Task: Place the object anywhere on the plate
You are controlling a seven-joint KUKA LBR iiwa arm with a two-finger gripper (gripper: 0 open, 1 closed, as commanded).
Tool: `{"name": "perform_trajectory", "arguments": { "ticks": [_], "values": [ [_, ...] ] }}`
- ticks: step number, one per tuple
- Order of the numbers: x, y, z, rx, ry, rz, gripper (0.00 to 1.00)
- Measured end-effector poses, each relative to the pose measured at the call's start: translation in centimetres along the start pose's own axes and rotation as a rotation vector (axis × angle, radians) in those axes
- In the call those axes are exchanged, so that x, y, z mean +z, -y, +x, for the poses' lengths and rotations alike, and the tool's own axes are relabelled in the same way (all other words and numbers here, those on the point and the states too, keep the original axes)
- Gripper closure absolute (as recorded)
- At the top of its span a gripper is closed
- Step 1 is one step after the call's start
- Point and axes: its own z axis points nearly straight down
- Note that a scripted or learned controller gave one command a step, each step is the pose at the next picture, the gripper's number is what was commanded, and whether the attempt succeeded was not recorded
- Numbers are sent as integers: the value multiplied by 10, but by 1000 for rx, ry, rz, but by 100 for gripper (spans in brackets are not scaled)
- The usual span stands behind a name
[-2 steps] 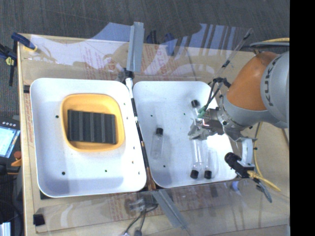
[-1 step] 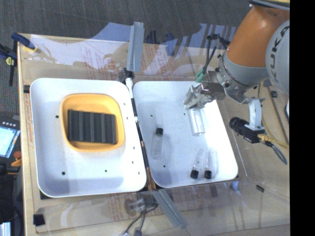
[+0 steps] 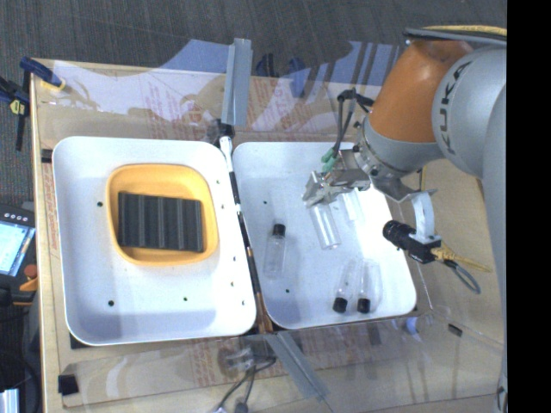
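Vials (image 3: 275,248) lie scattered in the right bin (image 3: 258,179), so we see the end effector (image 3: 325,188) low above one, its grip unclear, the plate (image 3: 159,183) waiting left.

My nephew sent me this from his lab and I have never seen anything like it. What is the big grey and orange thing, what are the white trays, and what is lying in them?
The grey and orange thing is a robot arm, seen from a camera fixed above the bench, looking down at a slant. The arm reaches in from the right of the picture. At its tip is a pincer, a two-finger grasping part, hanging over the right bin. Whether it is gripping anything is hard to tell from here.

The two white trays are shallow bins side by side. In the left bin lies a yellow plate with a dark ribbed middle. In the right bin lie several clear vials with black caps: one alone, a pair near the front, and one just below the pincer.
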Motion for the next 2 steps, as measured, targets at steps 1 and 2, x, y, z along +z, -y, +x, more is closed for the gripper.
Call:
{"name": "perform_trajectory", "arguments": {
  "ticks": [1,2],
  "values": [
    [-9,-43,39,-193,2,-5,100],
    [-9,-44,39,-193,2,-5,0]
  ]
}}
